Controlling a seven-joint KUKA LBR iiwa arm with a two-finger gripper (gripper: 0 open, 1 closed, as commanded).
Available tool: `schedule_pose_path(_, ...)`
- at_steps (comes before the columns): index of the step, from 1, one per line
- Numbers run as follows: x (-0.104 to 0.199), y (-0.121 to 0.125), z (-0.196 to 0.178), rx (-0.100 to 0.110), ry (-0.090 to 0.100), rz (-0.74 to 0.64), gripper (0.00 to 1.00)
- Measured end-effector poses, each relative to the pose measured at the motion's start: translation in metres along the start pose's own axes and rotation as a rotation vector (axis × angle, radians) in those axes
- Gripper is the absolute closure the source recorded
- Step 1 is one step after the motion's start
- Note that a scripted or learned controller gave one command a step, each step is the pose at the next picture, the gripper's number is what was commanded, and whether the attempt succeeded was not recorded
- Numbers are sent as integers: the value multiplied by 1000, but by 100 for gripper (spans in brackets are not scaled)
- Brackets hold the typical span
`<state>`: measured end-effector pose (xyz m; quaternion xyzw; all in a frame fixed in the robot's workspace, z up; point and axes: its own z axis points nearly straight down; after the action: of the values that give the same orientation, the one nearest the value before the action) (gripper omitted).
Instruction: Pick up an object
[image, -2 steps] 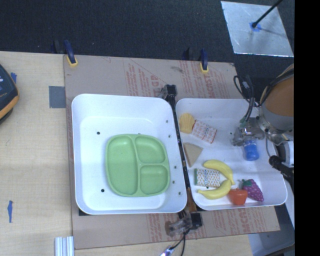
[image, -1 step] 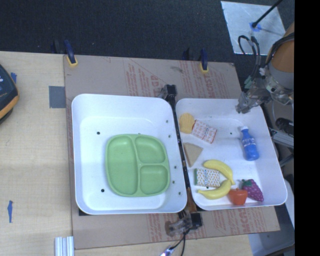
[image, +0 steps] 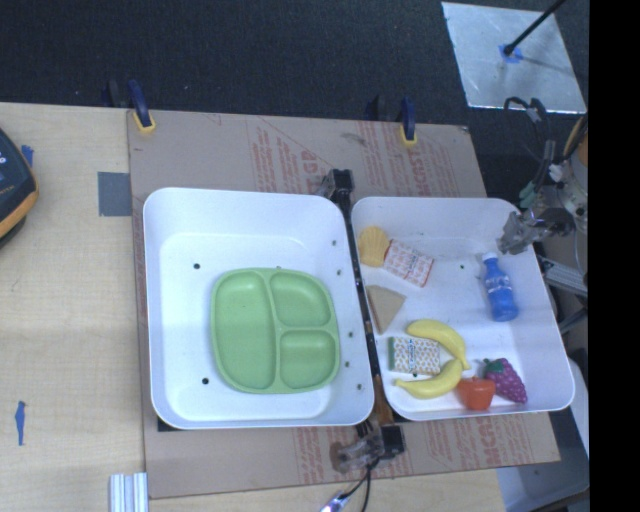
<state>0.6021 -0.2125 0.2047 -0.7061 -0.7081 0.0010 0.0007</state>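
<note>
bins (image: 250, 205): glossy white plastic; tray (image: 272, 330): matt green plastic; bench (image: 60, 330): pale wood; underlay (image: 300, 150): rough brown cardbd; banana (image: 440, 365): smooth yellow plastic

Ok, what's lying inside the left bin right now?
Just a green divided tray, lying flat in the left bin, its three compartments bare. Whatever bin floor sits beneath the tray is covered.

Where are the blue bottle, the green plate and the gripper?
blue bottle (image: 499, 292): camera view, right bin, middle of its body.
green plate (image: 273, 329): camera view, left bin, ridge between its compartments.
gripper (image: 518, 236): camera view, right bin's far right edge, at its tip.
</note>
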Motion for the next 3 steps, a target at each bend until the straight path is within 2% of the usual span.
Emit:
schedule_pose_path(1, 57, 25, 111, -4, -2, -2, 0)
schedule_pose_path(2, -1, 55, -30, -5, -2, 0, 0)
schedule_pose_path(3, 2, 53, 101, 5, 2, -2, 0)
